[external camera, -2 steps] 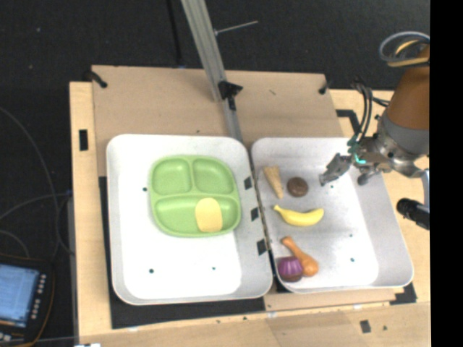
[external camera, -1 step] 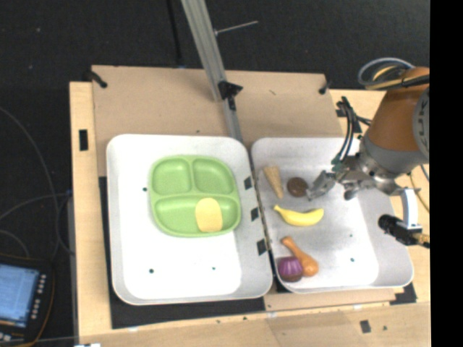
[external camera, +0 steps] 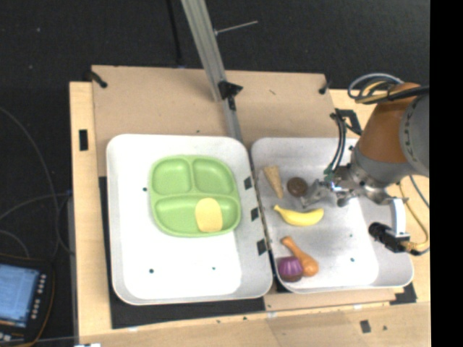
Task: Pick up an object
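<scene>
A green plate (external camera: 194,195) lies in the left bin (external camera: 130,266); a metal pole (external camera: 206,49) slants up at the far side

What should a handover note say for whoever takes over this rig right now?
Gripper: low in the right bin, just above the banana and right of the brown round piece; grip state unclear, nothing seen held.
Right bin also holds a cone, a carrot and a purple piece.
Left bin: green divided plate with a yellow item in its lower compartment.
Done: approach only. Left: grasp and lift one object.
</scene>
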You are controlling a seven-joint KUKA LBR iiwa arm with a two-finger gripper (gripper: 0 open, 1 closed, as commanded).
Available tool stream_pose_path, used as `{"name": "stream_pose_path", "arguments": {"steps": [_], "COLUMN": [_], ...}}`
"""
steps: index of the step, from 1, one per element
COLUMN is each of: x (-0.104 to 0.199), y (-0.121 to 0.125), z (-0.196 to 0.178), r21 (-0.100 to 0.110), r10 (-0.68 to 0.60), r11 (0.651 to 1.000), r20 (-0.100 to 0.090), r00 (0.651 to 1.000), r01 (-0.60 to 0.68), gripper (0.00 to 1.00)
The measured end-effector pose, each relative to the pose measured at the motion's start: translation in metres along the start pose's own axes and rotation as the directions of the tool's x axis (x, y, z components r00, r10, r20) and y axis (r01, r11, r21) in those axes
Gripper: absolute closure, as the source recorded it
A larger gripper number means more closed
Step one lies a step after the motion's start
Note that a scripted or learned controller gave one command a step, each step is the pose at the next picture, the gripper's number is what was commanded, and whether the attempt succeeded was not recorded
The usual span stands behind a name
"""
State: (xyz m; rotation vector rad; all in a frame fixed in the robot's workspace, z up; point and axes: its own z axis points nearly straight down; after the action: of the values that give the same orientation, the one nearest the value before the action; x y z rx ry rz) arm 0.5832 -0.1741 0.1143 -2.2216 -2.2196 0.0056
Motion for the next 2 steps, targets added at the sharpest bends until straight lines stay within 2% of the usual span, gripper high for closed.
{"name": "stream_pose_path", "arguments": {"steps": [1, 2], "x": [-0.001, -0.002], "y": [0.0, 0.001], "z": [0.014, 0.002], "r21": [-0.003, -0.007], "r10": [0.001, 0.005], "r11": [1.0, 1.0], "r20": [0.0, 0.0], "r00": [1.0, 1.0], "r01": [-0.001, -0.005], "gripper": [0.0, 1.0]}}
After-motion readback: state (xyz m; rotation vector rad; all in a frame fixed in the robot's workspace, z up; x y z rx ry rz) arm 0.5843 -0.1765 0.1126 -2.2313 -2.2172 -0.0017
